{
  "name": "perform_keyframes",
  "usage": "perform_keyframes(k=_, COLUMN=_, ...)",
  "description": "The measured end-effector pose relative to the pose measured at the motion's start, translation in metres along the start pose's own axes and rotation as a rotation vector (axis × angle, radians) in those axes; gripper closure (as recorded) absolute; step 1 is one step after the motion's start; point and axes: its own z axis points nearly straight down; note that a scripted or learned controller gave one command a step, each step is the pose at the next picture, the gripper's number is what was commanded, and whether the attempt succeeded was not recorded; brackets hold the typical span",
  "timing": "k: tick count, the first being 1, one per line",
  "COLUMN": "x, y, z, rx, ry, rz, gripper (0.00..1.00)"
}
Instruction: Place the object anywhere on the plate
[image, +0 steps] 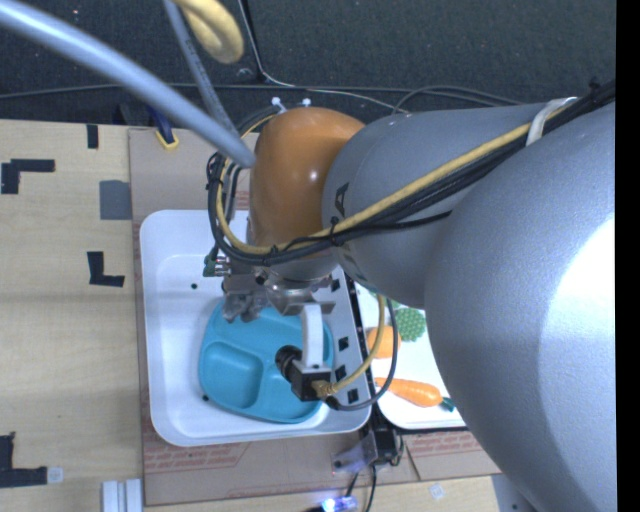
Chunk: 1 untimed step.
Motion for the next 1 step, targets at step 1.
perform_keyframes(k=1, x=-0.0020, y=0.0008, z=-0.0001, rx=-0.001, ry=-0.001, rz=0.003, gripper=0.00)
